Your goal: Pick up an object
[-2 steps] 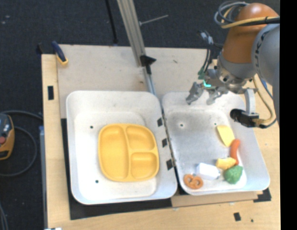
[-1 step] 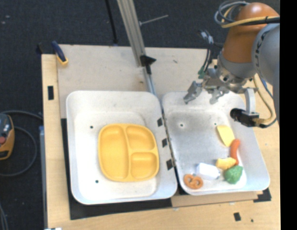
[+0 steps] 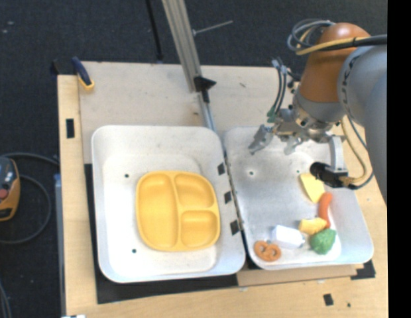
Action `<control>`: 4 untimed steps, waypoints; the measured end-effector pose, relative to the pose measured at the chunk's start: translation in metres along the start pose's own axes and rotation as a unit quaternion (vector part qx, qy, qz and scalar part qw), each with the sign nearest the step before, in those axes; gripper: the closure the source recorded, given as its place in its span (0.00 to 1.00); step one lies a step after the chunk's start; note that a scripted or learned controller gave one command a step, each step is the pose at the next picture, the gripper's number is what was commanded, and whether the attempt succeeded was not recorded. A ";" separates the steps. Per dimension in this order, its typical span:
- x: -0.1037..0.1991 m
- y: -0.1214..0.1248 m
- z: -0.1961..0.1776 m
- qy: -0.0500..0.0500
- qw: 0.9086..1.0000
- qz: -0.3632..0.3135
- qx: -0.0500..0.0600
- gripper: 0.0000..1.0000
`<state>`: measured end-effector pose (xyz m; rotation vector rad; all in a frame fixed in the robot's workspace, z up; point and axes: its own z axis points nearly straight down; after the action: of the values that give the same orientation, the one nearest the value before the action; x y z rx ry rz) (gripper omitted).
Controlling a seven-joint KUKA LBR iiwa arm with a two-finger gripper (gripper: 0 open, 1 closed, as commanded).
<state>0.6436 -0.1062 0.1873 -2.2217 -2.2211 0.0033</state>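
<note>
the arm (image 3: 364, 65) comes in from the right edge of the camera view, its grey link bulky at the upper right. just left of that grey link sits the orange band (image 3: 325, 65), rounded and wide, with thin cables looping over its top. below the band the wrist narrows to a darker metal section, tilted down and leftward. the gripper (image 3: 275, 140) hangs at the end of it, its two fingers (image 3: 260, 139) spread apart with nothing between them, one finger reaching left and the other angled lower right. a cable trails from the wrist down the right side.
</note>
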 end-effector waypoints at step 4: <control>0.004 -0.002 0.025 0.000 1.000 -0.001 -0.003 1.00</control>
<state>0.6419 -0.1026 0.1624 -2.2215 -2.2266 -0.0040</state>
